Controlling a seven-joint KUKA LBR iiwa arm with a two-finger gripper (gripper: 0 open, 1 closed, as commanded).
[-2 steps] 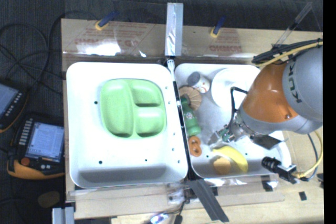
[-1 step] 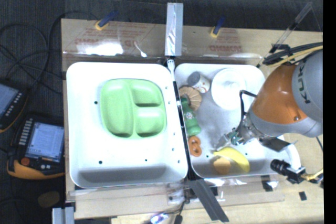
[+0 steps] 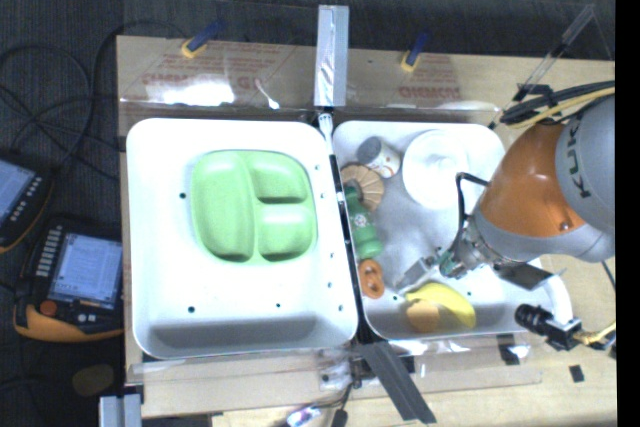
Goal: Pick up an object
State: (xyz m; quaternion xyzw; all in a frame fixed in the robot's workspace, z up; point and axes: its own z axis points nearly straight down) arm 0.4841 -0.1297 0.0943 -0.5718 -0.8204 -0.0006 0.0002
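Camera view: jaws (image 3: 432, 265) hover just above the yellow banana (image 3: 447, 303)

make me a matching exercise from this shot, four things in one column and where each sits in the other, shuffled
Things:
1. green divided tray
2. yellow banana
3. white round dish
4. green bottle

Places:
A. back of the right bin, towards its far right corner
B. front of the right bin, just below the gripper
C. middle of the left bin
D. right bin, along the wall shared with the left bin

Pairs: 1-C, 2-B, 3-A, 4-D
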